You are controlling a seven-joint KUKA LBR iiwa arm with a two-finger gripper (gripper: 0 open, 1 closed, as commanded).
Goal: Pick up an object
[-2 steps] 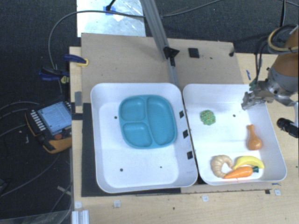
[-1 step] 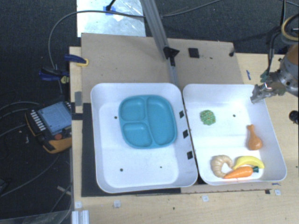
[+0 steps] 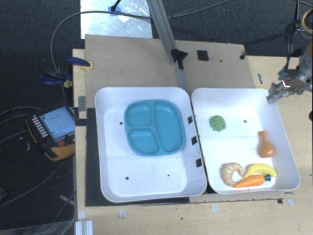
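- From my screen I saw two white bins side by side on the bench
- The left bin (image 3: 112, 180) had a blue plate (image 3: 154, 127) in it, with three parts
- The right bin (image 3: 230, 106) had all the small things
- A green ball (image 3: 217, 123) sat near the top left of that bin, away from the rest
- An orange pear (image 3: 265, 145) lay near the right wall
- A tan croissant (image 3: 231, 173), a banana (image 3: 260, 170) and a carrot (image 3: 250, 181) were bunched in the bottom right corner
- The carrot touched the croissant and lay just under the banana
- The gripper (image 3: 279, 90) was at the top right corner of the right bin, over its rim
- It was far from all the things
- I saw nothing in it
- It was small and blurry, so I could not tell if its fingers were spread or closed
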